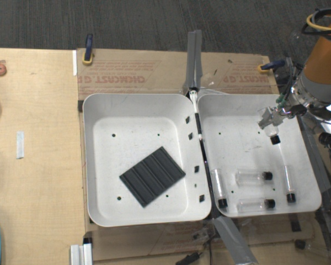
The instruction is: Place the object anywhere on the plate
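where the arm (319,70) reached in from the right, its orange band sat high above the right bin (231,115), and the end effector (273,127) hung over that bin's upper right part. something small and clear with a black cap (275,139) sat right at its tip; whether the fingers pinched it, or how wide they stood, could not be told, as the wrist was a blur of metal and cables. most of the arm was cut off by the frame edge.

four clear tubes with black caps lay in the lower part of the right bin: one (219,189) near the left wall, two (252,176) (255,205) in the middle, one (288,185) toward the right wall. being transparent, their outlines were faint against the white plastic.

the plate (153,176), a dark, flat, ribbed rectangle, lay turned at an angle on the floor of the left bin (99,120). both bins were shallow, white, round-cornered, resting on brown cardboard (138,73) over the pale wooden counter (36,109).
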Robot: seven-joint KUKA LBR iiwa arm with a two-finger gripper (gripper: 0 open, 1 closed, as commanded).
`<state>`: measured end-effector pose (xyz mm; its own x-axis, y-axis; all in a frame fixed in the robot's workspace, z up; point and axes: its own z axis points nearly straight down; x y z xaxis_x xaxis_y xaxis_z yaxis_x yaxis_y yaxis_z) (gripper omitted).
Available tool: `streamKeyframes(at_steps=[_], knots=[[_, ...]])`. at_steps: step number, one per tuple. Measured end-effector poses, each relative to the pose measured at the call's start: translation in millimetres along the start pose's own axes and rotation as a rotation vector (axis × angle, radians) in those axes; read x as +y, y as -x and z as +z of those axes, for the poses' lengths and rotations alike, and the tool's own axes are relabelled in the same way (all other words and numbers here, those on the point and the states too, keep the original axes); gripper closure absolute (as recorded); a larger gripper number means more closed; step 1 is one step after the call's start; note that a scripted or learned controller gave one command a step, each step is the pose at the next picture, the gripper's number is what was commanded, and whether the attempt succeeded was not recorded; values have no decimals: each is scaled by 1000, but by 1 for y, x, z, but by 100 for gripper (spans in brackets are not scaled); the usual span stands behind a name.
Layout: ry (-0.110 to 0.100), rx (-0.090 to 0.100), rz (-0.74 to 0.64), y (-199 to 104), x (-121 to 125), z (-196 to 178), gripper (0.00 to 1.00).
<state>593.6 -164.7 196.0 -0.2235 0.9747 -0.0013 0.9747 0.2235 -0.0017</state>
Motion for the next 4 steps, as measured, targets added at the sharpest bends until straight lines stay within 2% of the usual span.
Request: streamKeyframes(at_steps=[1, 2, 3, 4], knots=[[1, 0, -58, -39, 71, 31, 100], [2, -1, -177, -121, 95, 4, 100], [1, 0, -305, -211, 87, -21, 100], [0, 1, -487, -216, 33, 5, 100]])
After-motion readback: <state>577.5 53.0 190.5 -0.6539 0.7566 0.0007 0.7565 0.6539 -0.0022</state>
